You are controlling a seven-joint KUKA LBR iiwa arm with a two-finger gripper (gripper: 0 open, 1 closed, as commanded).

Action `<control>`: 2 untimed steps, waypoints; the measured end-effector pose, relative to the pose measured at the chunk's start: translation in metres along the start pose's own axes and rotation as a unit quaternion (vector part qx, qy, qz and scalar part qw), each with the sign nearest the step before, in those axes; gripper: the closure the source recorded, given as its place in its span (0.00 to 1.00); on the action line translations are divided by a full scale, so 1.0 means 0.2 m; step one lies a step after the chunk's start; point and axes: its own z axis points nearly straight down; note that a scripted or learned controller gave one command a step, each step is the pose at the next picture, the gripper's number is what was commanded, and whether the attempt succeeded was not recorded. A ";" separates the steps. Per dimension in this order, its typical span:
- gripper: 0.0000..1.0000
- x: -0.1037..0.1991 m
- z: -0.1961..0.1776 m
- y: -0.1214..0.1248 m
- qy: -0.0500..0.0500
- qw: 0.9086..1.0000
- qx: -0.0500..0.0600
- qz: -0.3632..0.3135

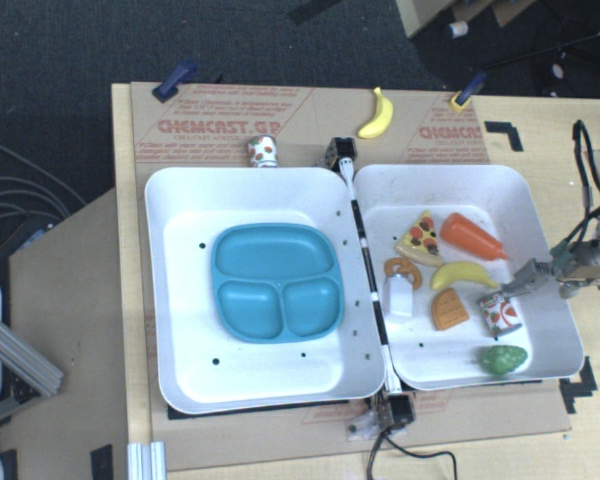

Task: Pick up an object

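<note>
Clearly the trouble spot is the crowding in the right bin (540,208), where my hand (518,284) comes in from the right edge. I cannot tell how far it is open, and I see nothing between its tips, so I count it as holding nothing. Its tip sits just beside a small red-and-white carton (501,314), the likeliest thing to pick.

That carton lies close to the yellow banana (462,273), with an orange waffle-like piece (448,310) on its left and a green broccoli (503,358) just nearer. I judge that a closing grip could catch the banana's end as well, or push the carton sideways against the broccoli and come up with nothing.

Farther off lie an orange carrot (472,234), a pizza slice (420,236), a pretzel (401,269) and a white block (400,297). A blue divided plate (276,280) fills the left bin (170,268). A second banana (376,116) and a little patterned cup (263,150) rest on the counter (140,218) beyond the bins, out of the way.
</note>
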 end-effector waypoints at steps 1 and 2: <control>0.00 0.09 0.51 0.34 0.000 1.000 0.000 -0.001; 0.00 0.26 0.53 0.77 0.000 1.000 -0.001 -0.001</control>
